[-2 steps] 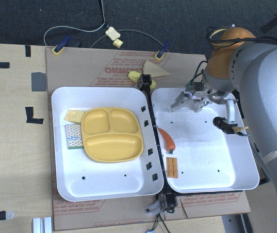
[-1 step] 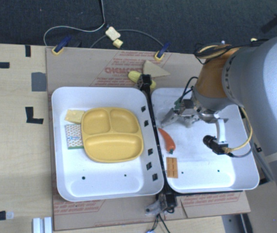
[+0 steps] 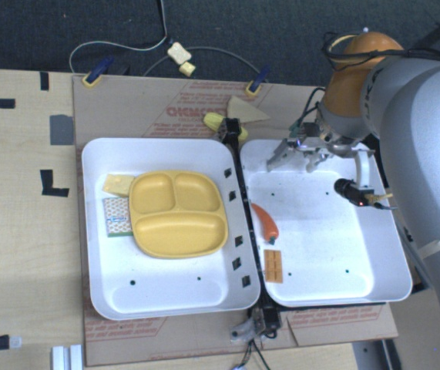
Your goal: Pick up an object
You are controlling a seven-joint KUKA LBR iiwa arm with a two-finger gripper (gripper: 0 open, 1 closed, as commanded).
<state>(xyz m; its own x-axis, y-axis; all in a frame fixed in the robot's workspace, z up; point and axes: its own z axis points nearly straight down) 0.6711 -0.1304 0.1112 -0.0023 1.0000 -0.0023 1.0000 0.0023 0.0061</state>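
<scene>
Starting on the left, the left bin has a yellow divided plate sitting in the middle of it, three compartments, looks flat on the bin floor. Tucked against the plate's left edge are a pale yellow flat piece and, just below that, a small patterned packet with a green edge; both seem to slip slightly under the plate rim, hard to be sure.

Between the two bins runs a black divider strip, with a yellow clip-like thing near its top end on the cardboard.

Moving into the right bin: an orange carrot-shaped toy lies close to the left wall, tilted, and just below it is a small orange card or tag lying flat. They're near each other but not touching as far as I can see. The rest of that bin floor is white.

At the bin's top edge is the gripper, hanging off the grey arm with its orange band. Its fingers look spread apart, pointing toward the upper left part of the bin, with nothing between them. It's well apart from the carrot and the tag.
</scene>
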